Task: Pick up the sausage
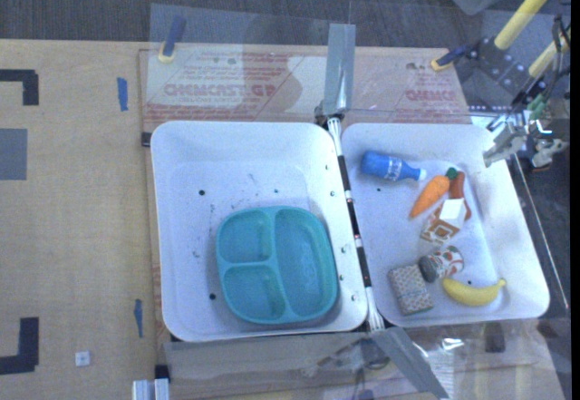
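The sausage (458,186) is a small red-brown piece in the right bin (524,235), lying against the leafy end of an orange carrot (428,196). My gripper (513,137) hovers at the right bin's far right corner, up and to the right of the sausage and apart from it. It is small and partly lost in clutter at the frame's edge. Nothing shows in its grasp.
The right bin also holds a blue bottle (390,167), a small carton (442,226), a can (443,262), a grey block (410,288) and a banana (473,292). A teal divided plate (275,265) lies in the left bin (181,208).
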